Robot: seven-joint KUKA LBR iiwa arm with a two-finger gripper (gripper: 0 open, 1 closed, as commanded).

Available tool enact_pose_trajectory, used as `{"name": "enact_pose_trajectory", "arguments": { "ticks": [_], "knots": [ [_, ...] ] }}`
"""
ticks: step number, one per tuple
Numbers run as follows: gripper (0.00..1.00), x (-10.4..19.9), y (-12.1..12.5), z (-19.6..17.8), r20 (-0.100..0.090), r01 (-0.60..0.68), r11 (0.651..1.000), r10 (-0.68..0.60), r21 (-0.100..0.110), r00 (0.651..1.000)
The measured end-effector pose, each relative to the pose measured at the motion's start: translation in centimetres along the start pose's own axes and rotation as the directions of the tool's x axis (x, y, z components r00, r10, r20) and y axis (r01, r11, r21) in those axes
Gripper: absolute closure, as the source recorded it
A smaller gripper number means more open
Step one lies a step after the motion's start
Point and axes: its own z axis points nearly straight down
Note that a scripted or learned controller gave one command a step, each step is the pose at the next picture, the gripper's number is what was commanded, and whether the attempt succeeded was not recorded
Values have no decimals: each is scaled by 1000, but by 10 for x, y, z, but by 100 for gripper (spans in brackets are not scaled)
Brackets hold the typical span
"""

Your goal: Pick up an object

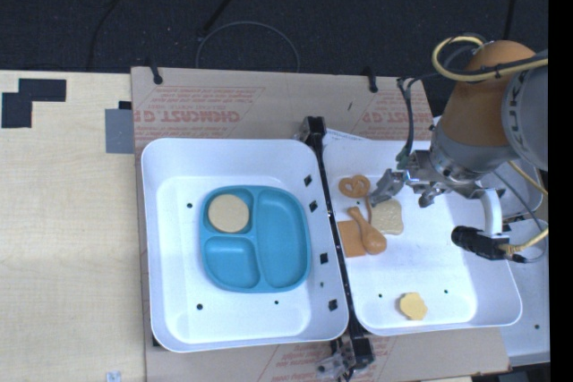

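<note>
The pale beige, bread-like slice point(388, 216) lies flat in the right-hand shallow white bin point(474, 304), toward its left half. Just left of it rests a tan wooden spoon-shaped piece point(367, 232), partly over an orange flat square point(350, 242), and above those sits a small brown pretzel-shaped piece point(354, 186). A yellow rounded chunk point(413, 306) lies well apart from this cluster, near the bin's front edge.

The jaws point(394, 181) hang just above and beside the beige slice — whether they stand apart or together, I cannot tell from this angle, and nothing is seen between them. Behind them the grey arm with its orange band point(483, 103) reaches in from the right, with cables looping over it.

In the left-hand shallow white bin point(170, 183) sits a blue three-compartment plastic tray point(269, 246); a pale yellow round disc point(228, 213) lies in its upper-left compartment. Both bins rest on a brown cardboard sheet point(224, 103) over the light wooden surface point(63, 237).
</note>
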Motion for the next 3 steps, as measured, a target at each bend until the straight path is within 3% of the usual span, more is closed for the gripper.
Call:
{"name": "enact_pose_trajectory", "arguments": {
  "ticks": [1, 2, 3],
  "knots": [
    [0, 7, -1, 63, 0, -1, 1000, 1, 0, 1000],
    [100, 5, 0, 50, 1, -6, 1000, 6, -4, 1000],
    [100, 2, 0, 1, 2, -7, 1000, 7, -11, 1000]
  ]
}}
